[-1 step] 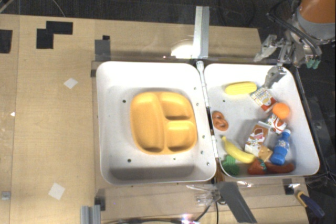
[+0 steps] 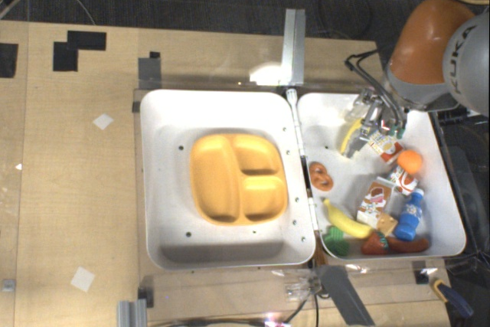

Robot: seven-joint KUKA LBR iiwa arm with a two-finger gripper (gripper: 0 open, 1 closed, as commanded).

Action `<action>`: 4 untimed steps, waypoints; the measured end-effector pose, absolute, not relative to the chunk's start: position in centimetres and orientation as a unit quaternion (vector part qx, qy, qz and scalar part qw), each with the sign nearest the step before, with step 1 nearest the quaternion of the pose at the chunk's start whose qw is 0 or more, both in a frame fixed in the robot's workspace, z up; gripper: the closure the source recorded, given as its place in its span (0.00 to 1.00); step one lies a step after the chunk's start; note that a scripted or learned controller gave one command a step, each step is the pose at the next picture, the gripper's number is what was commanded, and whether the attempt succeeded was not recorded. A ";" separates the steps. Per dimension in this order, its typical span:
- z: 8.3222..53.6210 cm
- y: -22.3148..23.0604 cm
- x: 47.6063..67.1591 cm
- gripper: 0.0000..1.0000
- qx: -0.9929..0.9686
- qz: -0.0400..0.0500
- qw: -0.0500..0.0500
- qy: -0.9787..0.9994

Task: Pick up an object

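arm reaching in from the right, hand (image 2: 366,130) low over the right bin (image 2: 450,199), can't tell its grip, yellow thing (image 2: 349,138) right at it, orange ball (image 2: 410,161) nearby

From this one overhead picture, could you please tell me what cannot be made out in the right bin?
- Gripper: fingers blur into the clutter, so open or shut is unclear, as is whether it holds the yellow piece beside it.
- Small carton: print too small to read.
- Red item at the near wall: partly covered by the blue bottle, identity unclear.
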State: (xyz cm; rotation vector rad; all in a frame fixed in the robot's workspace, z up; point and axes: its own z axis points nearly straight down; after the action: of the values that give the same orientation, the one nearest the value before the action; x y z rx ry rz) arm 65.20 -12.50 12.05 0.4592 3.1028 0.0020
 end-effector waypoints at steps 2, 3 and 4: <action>8.9 -10.3 66.4 0.00 0.502 0.002 0.000 0.865; 10.3 -10.3 66.8 1.00 0.498 0.004 0.010 0.867; 10.2 -10.1 66.6 0.00 0.498 0.003 0.005 0.867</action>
State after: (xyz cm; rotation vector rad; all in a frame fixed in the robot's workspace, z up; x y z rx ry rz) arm 66.64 -10.08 10.16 1.5593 2.7165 0.0108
